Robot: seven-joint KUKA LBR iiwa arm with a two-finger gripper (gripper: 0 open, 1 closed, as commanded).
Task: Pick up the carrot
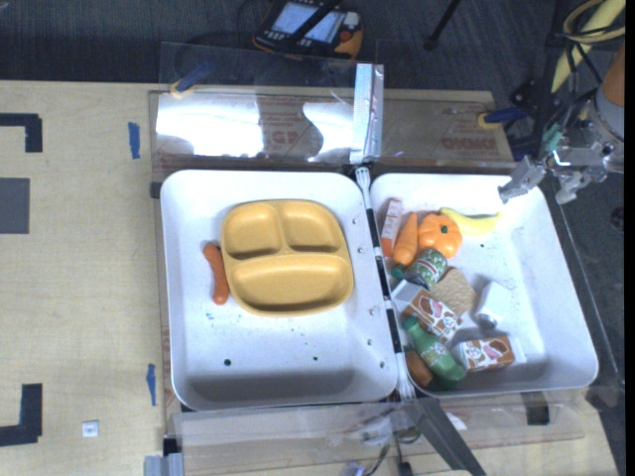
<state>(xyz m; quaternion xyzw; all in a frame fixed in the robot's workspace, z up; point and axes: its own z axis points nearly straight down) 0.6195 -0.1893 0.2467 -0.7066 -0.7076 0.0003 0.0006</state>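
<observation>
The tool [544, 172] hung at the far right corner of the right bin [556, 296], over its rim and well apart from the pile of toy food — whether it stood apart or together could not be told from above. The carrot [405, 238] lay on the left side of that bin, close to the divider between the two bins, its tip pointing toward the near side. It rested just beside a small orange pumpkin [440, 234] on its right, with a yellow banana [470, 220] beyond that toward the far wall. A green can [428, 267] sat just below the carrot, and further toward the camera lay a cracker [454, 290], small cartons [488, 352] and a green bottle [435, 353] (all packed along the bin's left half). In the left bin [198, 345], a yellow divided plate [286, 256] sat upside up near the centre, with a reddish sausage [217, 272] touching its left edge. Both bins stood side by side on the pale wooden worktop [79, 266].
</observation>
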